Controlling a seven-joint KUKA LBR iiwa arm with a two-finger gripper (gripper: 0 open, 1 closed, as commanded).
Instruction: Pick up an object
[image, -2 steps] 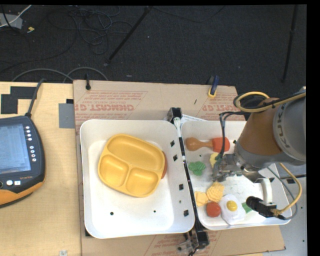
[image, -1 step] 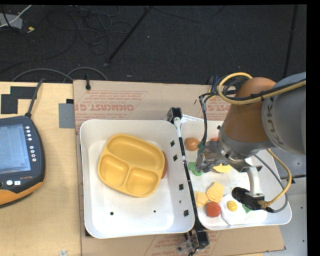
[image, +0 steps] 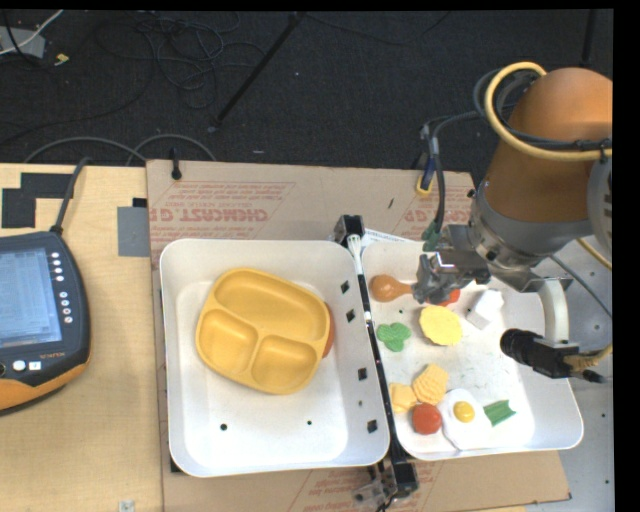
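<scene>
Camera view: gripper (image: 437, 283) low in right bin (image: 560, 425) beside yellow piece (image: 440, 326); approach step, grip state unclear; next descend, close.

Reaches in from the right side of the desk, grey arm (image: 540, 205) bent down steeply, orange band (image: 560, 100) on top near the far right corner. Hand (image: 437, 285) hangs low at the far part, pointing down. Finger state not possible to read from above.
</scene>
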